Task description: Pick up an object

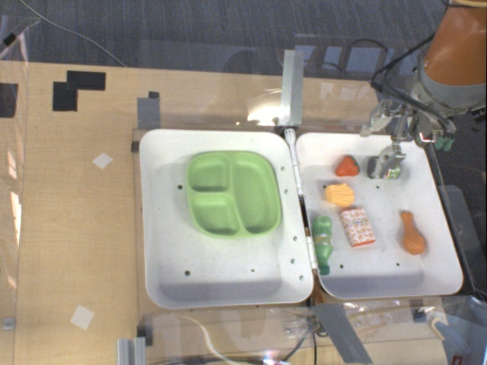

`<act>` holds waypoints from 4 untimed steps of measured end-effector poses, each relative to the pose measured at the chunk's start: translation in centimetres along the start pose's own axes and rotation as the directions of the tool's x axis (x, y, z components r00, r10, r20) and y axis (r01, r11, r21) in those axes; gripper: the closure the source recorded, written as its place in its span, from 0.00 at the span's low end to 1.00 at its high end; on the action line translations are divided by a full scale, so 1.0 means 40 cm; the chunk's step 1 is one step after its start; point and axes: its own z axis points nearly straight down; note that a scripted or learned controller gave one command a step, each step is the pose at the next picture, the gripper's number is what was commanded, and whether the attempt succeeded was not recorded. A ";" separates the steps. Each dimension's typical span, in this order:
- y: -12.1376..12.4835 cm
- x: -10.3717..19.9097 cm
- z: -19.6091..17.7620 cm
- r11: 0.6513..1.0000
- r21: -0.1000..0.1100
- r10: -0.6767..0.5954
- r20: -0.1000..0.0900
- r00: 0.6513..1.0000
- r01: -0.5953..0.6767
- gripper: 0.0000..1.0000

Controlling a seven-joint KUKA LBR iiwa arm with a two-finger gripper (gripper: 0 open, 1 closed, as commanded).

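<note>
A pale wooden bench [68, 226] stands on dark grey carpet [190, 14].

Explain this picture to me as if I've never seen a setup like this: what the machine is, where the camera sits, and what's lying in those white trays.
One camera looks down at a slant on a wooden bench holding two shallow white bins. The machine is a robot arm, grey with an orange band, reaching in from the right. Its gripper hangs low over the far part of the right bin; whether it holds anything cannot be told from here. That bin holds a red piece, a yellow piece, a small red-and-white packet, an orange pear-shaped toy and a green toy by the left wall. The left bin holds a green divided plate.
</note>
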 end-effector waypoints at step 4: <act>0.051 0.271 0.382 0.950 -0.001 0.311 0.006 0.950 -0.311 0.00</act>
